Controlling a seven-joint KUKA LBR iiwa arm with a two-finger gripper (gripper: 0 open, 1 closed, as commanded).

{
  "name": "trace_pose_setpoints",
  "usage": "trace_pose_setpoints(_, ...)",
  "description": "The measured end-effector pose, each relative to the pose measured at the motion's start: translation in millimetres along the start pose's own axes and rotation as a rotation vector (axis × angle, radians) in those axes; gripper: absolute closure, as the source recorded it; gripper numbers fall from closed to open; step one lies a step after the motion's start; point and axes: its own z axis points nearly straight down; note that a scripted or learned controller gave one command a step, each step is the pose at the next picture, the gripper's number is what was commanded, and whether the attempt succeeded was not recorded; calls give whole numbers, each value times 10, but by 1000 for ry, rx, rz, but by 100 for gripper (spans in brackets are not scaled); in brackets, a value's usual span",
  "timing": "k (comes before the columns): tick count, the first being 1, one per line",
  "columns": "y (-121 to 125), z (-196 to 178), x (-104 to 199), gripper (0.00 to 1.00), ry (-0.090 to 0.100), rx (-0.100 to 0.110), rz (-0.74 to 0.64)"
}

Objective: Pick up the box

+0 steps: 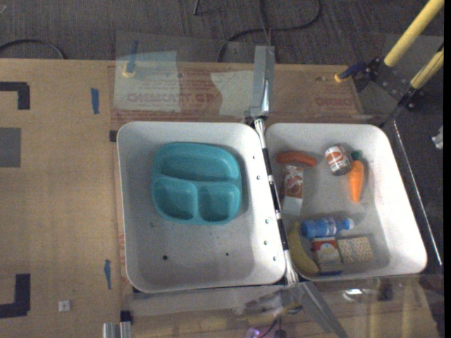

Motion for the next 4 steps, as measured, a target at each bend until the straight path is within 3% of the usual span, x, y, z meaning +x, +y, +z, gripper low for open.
trace_pose_setpoints(1,0,1,0,0,0,0,0)
trace_pose_setpoints(2,220,880,1088,0,23,31,176)
trace_pose_setpoints(3,1056,1451,1293,0,25,23,-84)
trace_pose_setpoints(4,830,1889,787,0,26,28,-26)
